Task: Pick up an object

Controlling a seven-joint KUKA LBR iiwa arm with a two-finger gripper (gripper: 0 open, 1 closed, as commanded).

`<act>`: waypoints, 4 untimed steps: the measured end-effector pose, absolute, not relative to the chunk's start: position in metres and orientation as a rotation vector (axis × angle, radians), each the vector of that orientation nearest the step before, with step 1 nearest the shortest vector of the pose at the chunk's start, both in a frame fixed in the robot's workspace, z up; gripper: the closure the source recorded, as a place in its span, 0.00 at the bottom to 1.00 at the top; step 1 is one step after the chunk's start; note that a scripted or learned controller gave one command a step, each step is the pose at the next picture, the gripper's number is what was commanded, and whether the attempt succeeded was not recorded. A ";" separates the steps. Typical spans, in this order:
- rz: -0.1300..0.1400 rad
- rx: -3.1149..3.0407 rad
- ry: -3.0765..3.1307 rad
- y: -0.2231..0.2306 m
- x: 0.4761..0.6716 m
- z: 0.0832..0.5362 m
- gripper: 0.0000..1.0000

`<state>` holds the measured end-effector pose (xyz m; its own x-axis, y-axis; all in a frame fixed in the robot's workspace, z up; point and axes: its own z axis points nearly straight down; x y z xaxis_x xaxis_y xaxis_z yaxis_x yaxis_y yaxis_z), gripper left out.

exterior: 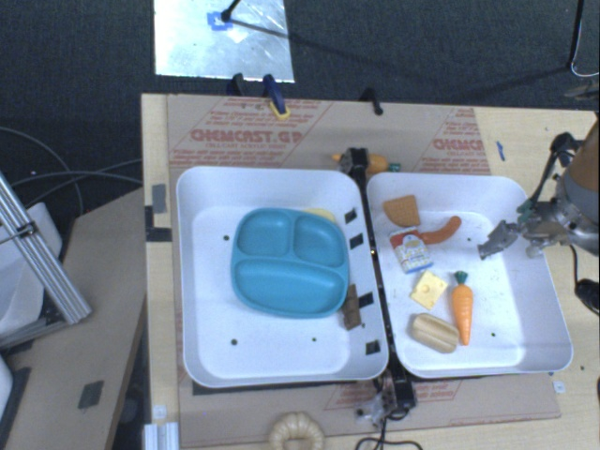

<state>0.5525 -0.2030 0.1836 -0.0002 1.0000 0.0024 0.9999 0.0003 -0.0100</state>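
The right bin holds toy food: a brown bread slice, an orange sausage, a red and white packet, a yellow cheese wedge, a carrot and a tan bread roll. My gripper reaches in from the right edge and hovers over the bin's upper right part, right of the sausage and above the carrot. Nothing shows between its fingers.
The left bin holds a blue divided plate with a yellow item peeking out behind it. A small brown piece lies by the divider. A tan ring sits on the bench in front.
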 end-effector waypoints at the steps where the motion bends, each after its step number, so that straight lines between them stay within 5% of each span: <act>1: -0.001 -2.219 -2.226 -0.203 0.556 0.190 0.00; 3: 0.001 -2.219 -2.222 -0.196 0.554 0.082 0.00; 4: -0.003 -2.223 -2.225 -0.197 0.556 0.095 1.00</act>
<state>0.5558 -0.1973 0.0954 -0.0007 1.0000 -0.0012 1.0000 0.0007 0.0042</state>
